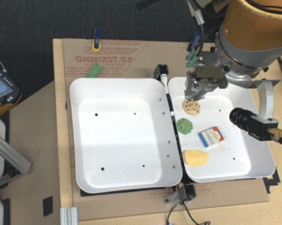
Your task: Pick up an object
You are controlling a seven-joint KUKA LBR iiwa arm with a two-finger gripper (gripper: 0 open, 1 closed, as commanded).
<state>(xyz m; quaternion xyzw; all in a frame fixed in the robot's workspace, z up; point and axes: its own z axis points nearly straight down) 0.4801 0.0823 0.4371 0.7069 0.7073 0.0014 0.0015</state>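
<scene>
Nearest the camera, by the front edge of the right bin (260,168), lies a yellow lump (196,157) – rounded, flat-ish, close to the bin's front-left corner. Just behind it and a bit toward the bin's middle sits a small carton (211,137), red, white and blue, lying tilted. Left of the carton, near the bin's left wall, is a green knobbly piece (184,125). Behind that, apart from it, a tan cookie w/ dark chips (191,108) lies flat on the bin floor.

Gripper (193,95) hangs over the back-left part of the right bin, its tips right at the cookie's rear edge; can't tell whether they touch it, and the jaw state can't be made out from this angle. Nothing is seen between them. Arm (253,22) – grey w/ orange band – comes in over the back-right corner of the bin.

Left bin (80,125) stands beside the right one, walls touching along the middle. Both rest on a cardboard sheet (108,55) on the bench; a green scrap (94,70) lies on the sheet behind the left bin's back-left corner, and a yellow-and-blue clip (97,41) sits at the sheet's back edge.
</scene>
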